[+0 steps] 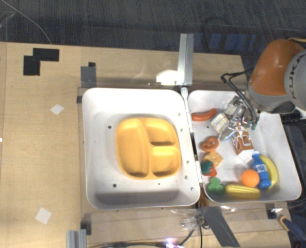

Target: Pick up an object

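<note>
A desk (34, 154) carries 2 bins: the left bin (93, 138) holds a yellow tray (147, 147), the right bin (287, 154) crowded toys. The gripper (226, 125), grip state unclear, hovers right of center near a sausage (204, 114) and pretzel (210, 143); tight clutter risks a missed grasp.

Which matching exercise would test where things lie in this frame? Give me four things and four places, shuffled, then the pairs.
Things:
1. yellow divided tray
2. red sausage
3. orange ball
4. end effector

Places:
A. upper left of the right bin, near the divider
B. near the right bin's lower edge, beside the blue bottle
C. middle of the left bin
D. over the right bin's upper middle, just right of the sausage

Pairs: 1-C, 2-A, 3-B, 4-D
</note>
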Robot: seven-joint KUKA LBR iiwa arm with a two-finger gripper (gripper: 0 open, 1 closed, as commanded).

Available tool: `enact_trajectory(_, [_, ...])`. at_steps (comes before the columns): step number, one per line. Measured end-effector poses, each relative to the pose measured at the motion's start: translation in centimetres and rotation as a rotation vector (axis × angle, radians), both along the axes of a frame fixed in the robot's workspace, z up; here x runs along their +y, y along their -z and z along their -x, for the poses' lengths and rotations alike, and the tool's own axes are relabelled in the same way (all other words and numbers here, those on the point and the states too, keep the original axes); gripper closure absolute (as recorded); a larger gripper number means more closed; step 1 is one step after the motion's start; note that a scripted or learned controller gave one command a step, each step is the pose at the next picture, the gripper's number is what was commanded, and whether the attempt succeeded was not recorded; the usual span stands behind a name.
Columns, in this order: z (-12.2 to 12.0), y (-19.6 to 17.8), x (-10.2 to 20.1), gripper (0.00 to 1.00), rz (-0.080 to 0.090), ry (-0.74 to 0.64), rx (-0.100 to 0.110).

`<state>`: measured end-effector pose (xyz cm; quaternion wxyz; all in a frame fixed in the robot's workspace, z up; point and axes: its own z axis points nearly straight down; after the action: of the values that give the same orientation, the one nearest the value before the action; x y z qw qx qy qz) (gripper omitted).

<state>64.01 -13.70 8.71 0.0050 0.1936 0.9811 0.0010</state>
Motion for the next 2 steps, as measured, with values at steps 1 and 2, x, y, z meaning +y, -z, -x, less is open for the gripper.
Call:
enact_trajectory(1, [-0.5, -1.3, 0.1, 1.00, 0.002, -0.006, -0.013])
enact_trajectory(2, [-2.0, -0.3, 3.7, 1.00, 0.005, -0.153, 0.005])
